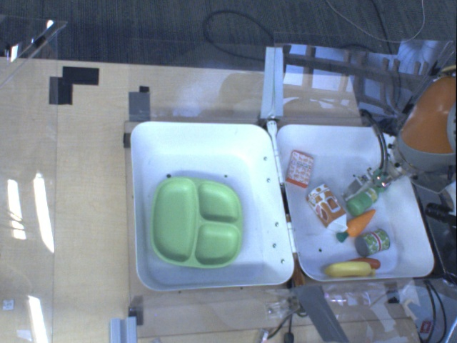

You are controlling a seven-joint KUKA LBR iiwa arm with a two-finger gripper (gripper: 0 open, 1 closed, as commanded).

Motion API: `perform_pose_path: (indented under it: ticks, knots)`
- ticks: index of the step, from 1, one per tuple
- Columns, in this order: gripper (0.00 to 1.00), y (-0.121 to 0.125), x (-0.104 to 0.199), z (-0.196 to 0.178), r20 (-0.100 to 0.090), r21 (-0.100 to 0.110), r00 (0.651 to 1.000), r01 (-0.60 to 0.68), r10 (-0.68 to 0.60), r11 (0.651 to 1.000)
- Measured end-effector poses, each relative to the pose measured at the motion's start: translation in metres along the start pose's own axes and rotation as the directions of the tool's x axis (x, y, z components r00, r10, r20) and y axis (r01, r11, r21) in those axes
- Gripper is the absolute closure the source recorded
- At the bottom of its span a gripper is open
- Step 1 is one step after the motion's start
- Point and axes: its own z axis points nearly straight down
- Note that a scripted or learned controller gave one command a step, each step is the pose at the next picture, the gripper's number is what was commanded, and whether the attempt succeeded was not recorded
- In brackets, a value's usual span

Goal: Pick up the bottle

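A pale wooden bench (86, 191) carries two shallow white bins side by side. The left bin (153, 141) holds a light green three-part plastic tray (198, 222). In the right bin (325, 145), the small green bottle (361, 202) lies tilted near the bin's right edge, just above an orange toy carrot (359, 224). The grey two-finger gripper (371, 182) sits at the bottle's upper end; whether its fingers are closed or apart cannot be told.
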Motion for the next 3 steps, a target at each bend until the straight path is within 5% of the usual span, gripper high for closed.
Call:
perform_pose_path:
  ticks: [1,2,3]
  knots:
    - [1.00,0.004,0.000,-0.013,0.006,-0.008,1.000,0.005,-0.005,1.000]
    - [0.00,0.004,0.000,-0.013,0.005,-0.008,1.000,0.005,-0.005,1.000]
    - [0.00,-0.015,0.008,0.000,0.000,0.000,1.000,-0.023,0.023,1.000]
